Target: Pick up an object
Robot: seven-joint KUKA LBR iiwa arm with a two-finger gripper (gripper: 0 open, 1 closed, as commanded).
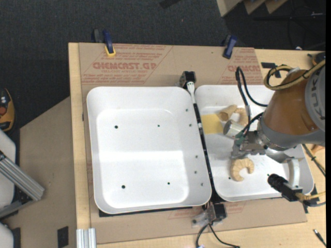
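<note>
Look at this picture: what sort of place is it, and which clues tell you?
Probably a robotics lab test bench: a robot arm reaches over one of two white bins, the brown board under them is held by blue clamps, and cables trail across it.

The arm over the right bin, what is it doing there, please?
The robot arm reaches in from the right. Its gripper is down inside the right bin, just behind a tan croissant-shaped piece. A yellow block and another tan piece lie further back in the same bin. I cannot see that it holds anything yet, so the pick looks not yet done.
</note>
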